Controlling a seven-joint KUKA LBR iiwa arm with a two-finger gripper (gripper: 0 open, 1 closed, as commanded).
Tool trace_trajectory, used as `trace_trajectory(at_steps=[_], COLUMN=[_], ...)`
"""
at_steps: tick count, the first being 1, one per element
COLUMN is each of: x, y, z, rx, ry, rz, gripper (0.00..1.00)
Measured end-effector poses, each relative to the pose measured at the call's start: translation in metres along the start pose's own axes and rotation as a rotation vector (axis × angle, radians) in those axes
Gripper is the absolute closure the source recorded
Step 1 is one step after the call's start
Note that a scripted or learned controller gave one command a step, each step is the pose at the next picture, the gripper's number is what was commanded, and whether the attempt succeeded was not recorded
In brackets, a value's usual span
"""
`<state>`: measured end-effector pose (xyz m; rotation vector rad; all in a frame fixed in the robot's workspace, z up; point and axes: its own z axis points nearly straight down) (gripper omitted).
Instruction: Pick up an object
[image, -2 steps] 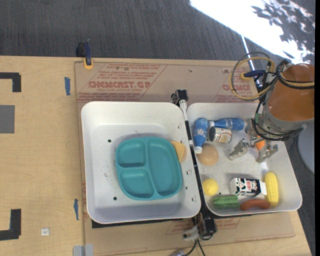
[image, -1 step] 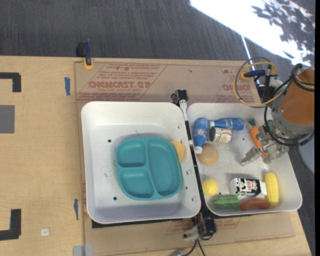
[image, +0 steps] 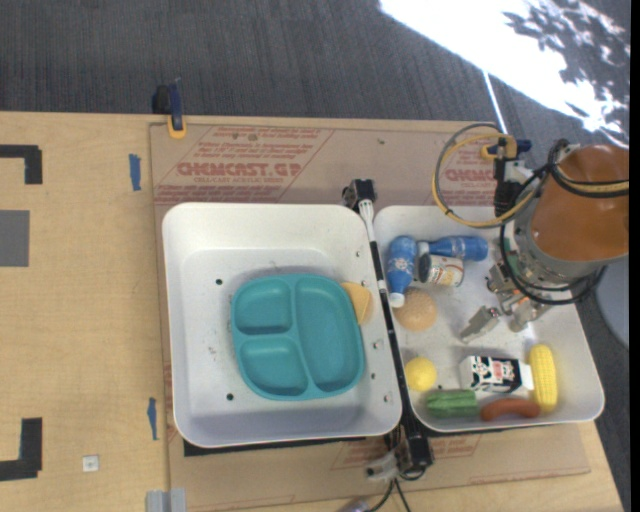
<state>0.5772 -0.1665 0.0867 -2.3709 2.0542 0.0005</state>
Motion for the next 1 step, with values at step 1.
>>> trace_trajectory(at_steps=[1], x=[0.0327], y=[0.0012], z=[0.0009], rx=[0.001], ry=[-0.008], rz=[-0.533], gripper=[0.0])
